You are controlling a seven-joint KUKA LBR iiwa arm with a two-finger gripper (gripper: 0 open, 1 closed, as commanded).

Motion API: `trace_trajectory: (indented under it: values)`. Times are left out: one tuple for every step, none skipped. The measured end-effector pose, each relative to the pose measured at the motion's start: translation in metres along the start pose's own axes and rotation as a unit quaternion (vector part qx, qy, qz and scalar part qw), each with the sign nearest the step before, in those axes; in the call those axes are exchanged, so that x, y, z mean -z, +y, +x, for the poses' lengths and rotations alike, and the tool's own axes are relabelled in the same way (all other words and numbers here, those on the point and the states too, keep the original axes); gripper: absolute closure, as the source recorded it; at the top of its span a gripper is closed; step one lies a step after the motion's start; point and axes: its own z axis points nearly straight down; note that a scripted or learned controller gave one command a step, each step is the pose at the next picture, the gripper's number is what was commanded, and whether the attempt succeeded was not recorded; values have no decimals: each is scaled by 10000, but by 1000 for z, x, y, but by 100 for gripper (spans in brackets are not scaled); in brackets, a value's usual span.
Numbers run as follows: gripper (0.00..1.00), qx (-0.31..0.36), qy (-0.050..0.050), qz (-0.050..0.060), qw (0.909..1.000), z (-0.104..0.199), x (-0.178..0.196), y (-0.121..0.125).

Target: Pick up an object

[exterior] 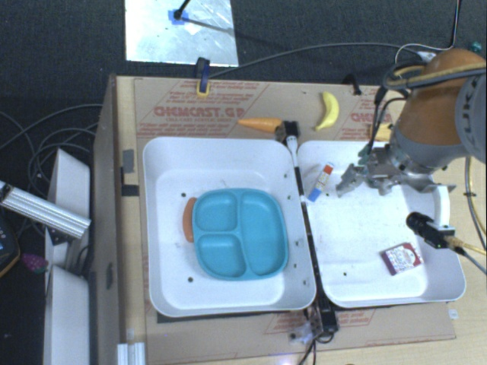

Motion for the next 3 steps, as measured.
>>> trace_trajectory:
  values:
    - [0, -17, -3, 21, 10000, -50, -108, -36]
    - [0, -12, -15, -20, 10000, -101, -35, 20]
    - [0, 3, -1, 4, 10000, -90, -115, 65]
